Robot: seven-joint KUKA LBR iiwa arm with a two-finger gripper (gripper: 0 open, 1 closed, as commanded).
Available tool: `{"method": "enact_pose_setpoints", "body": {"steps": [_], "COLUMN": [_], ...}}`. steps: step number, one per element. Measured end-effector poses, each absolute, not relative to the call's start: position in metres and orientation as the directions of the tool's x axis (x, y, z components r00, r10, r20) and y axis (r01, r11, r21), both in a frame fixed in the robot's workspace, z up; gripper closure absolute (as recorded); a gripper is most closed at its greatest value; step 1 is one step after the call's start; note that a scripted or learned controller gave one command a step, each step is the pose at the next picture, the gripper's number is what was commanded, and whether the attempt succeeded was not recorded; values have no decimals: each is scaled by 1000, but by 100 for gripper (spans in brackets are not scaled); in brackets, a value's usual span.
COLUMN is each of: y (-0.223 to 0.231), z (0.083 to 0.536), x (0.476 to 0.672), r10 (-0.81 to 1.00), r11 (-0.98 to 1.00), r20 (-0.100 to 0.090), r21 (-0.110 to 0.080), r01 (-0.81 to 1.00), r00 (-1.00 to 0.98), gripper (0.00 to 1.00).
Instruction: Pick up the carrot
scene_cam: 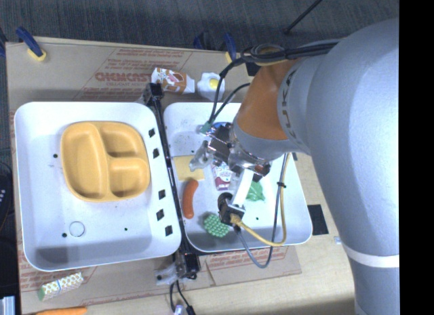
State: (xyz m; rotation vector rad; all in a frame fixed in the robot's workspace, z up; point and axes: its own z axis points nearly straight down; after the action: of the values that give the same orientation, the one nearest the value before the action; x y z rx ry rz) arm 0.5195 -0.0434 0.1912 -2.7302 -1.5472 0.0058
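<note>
The carrot [190, 197] is a short orange stick lying near the left wall of the right bin [298, 229], pointing roughly up and down the view. My gripper [207, 150] hangs over the middle of the same bin, up and to the right of the carrot and apart from it. The wrist hides much of the bin's upper right part.
A green netted item [215, 225] lies just below the carrot, a green leafy piece [255, 191] to the right, a red-and-white packet [222, 178] under the wrist and a flat yellow piece [180, 166] above the carrot. The left bin [34, 171] holds a yellow divided plate [105, 159].
</note>
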Motion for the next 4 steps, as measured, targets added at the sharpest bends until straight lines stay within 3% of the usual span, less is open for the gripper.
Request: {"method": "enact_pose_setpoints", "body": {"steps": [2,3,4], "y": [-43,-43,-43], "z": [191,201,201], "x": [519,520,520], "r10": [858,861,861], "r11": [-514,-509,-509], "r20": [-2,-2,-2], "r21": [-5,-9,-9], "r01": [858,861,861], "r00": [514,509,509], "gripper": [0,100,0]}}
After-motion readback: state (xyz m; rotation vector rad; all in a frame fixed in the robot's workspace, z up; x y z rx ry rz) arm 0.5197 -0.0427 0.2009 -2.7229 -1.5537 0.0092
